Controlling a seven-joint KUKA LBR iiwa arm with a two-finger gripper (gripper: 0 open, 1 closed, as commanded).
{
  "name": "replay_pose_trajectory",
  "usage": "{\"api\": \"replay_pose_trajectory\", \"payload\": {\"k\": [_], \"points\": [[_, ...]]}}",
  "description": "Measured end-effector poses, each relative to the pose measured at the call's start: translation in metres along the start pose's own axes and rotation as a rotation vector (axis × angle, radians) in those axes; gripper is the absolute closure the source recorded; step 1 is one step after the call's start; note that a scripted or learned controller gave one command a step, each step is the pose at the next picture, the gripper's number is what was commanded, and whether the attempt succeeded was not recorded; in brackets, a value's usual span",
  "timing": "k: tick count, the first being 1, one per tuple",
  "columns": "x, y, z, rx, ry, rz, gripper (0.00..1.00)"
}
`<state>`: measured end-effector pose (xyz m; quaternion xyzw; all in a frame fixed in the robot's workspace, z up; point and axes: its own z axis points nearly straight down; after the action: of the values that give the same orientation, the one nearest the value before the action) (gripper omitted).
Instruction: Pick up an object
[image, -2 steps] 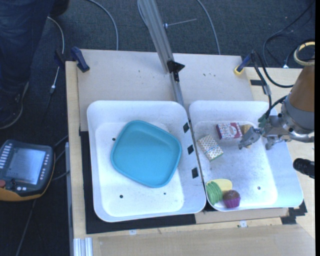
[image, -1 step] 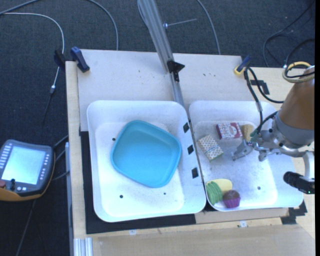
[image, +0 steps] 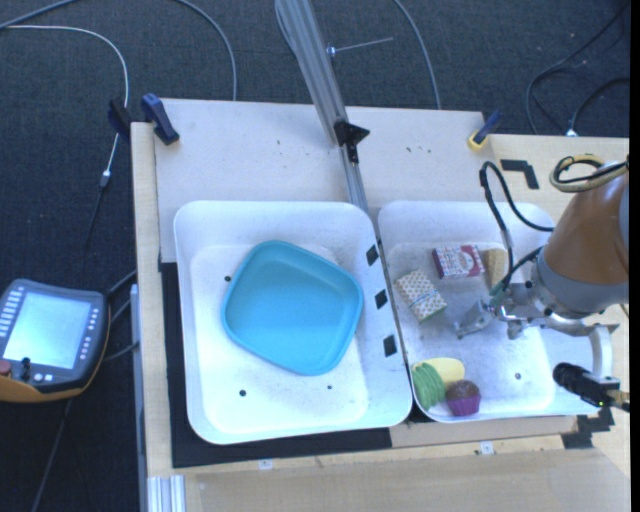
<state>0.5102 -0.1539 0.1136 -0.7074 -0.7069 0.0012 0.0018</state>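
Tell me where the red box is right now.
The red box lies near the far wall of the right bin, just beyond the patterned packet and left of the gripper.

The bench (image: 260, 150) bears two white bins (image: 200, 300).

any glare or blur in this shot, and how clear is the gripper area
In the camera view, lighting is even and soft; the white bins' walls look bright and slightly washed out, and the blue plate has a mild sheen but no hard glare. The gripper is small and smeared against the pale right bin floor, so its fingers are hard to make out. The small objects nearby are soft-edged.
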Motion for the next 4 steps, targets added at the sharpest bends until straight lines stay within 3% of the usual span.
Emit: {"api": "replay_pose_trajectory", "payload": {"k": [1, 3, 4], "points": [[0.000, 0.002, -0.013, -0.006, -0.001, -0.001, 1.00], [-0.001, 0.007, -0.121, -0.010, -0.002, -0.002, 1.00], [-0.001, 0.007, -0.156, -0.008, -0.002, -0.001, 1.00]]}}
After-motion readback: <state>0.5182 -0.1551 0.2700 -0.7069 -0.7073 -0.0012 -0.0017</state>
